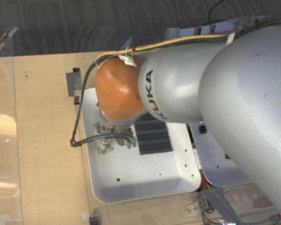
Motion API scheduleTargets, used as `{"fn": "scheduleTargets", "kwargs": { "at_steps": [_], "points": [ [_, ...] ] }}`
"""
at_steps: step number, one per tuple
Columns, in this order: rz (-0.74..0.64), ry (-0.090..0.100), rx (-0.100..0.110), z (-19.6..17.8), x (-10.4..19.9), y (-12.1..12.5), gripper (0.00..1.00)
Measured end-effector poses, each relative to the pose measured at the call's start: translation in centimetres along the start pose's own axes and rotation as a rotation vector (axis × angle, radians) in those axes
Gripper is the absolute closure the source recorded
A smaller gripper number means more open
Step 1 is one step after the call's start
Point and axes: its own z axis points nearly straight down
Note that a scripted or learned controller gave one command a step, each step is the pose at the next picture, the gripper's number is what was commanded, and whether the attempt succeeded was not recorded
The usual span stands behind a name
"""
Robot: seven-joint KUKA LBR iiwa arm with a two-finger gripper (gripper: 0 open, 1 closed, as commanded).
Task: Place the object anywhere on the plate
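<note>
The gripper (114, 137) is hung low over the left bin (138, 185) — seemingly the reaching step — its jaws' state cannot be told; a plate must be located next.

From where I stand, the one piece of writing I can make out is the brand name "KUKA" in dark capital letters on the grey arm (178, 87), printed on the rounded casing just to the right of the orange band (120, 94). The letters run up and down in the picture, turned on their side, so the word reads from bottom to top. On the left bin (138, 185), the right bin (218, 171) and the bench (48, 145) I can read no label, number or sign.
</note>
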Motion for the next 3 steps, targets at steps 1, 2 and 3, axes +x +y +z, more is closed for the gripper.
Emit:
{"fn": "scheduleTargets", "kwargs": {
  "at_steps": [1, 2, 3],
  "points": [
    [-0.253, 0.007, -0.001, -10.1, -8.7, -2.7, 1.00],
    [-0.616, 0.005, -0.002, -22.7, -8.7, -3.2, 1.00],
    [-0.393, 0.011, -0.002, -20.4, -8.2, -4.5, 1.00]
  ]
}}
